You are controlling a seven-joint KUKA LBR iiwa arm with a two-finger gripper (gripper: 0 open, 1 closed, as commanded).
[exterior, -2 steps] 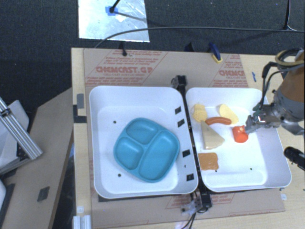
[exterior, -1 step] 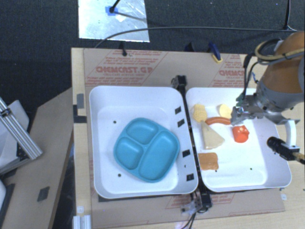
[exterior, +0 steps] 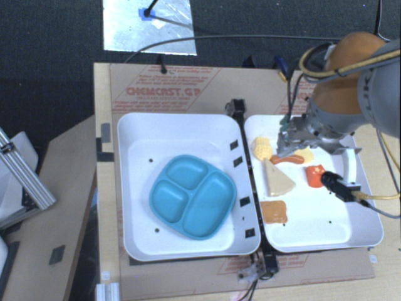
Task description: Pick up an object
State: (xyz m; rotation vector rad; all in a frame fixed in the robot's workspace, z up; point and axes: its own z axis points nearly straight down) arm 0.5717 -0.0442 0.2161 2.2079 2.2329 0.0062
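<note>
Gripper low in the right bin, nothing lifted yet

The gripper point(exterior: 285, 144) hangs over the red sausage-like piece point(exterior: 288, 160), beside the yellow corn piece point(exterior: 262, 148); whether its fingers are apart or together I cannot tell. Every item lies on the bin floor, so the grasp and lift remain.

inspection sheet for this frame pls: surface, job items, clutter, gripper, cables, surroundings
Surface: two white bins, left bin and right bin, on a brown board.
Job's things: right bin holds corn piece, red-orange strip, cream wedge, orange-red block, brown piece.
Clutter: blue divided tray in left bin.
Gripper: gripper low over the strip; grasp cannot be judged.
Cables: yellow cable at right bin's edge; black cable across the back.
Surroundings: foil sheet beyond the board.
</note>
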